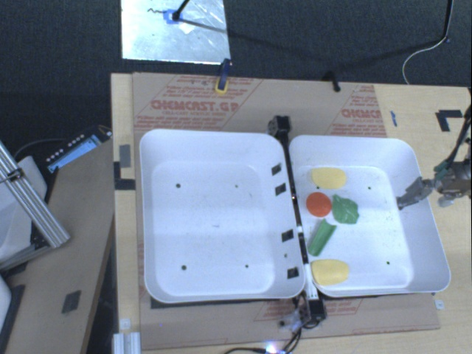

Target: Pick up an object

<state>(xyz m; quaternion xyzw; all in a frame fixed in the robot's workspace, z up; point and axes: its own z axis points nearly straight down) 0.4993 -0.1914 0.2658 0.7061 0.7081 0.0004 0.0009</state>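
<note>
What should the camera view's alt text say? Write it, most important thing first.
A robot gripper hovers at the right edge of the right white bin, apart from five small items: two yellow pieces, a red ball, a green lump and a green stick. The left bin adjoins it.

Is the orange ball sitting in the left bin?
No, the orange ball lies in the right bin, beside the green items.

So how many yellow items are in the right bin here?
2. One yellow item lies at the far side of the right bin, above the orange ball; the other yellow item lies near the front edge. None looks hidden.
</note>
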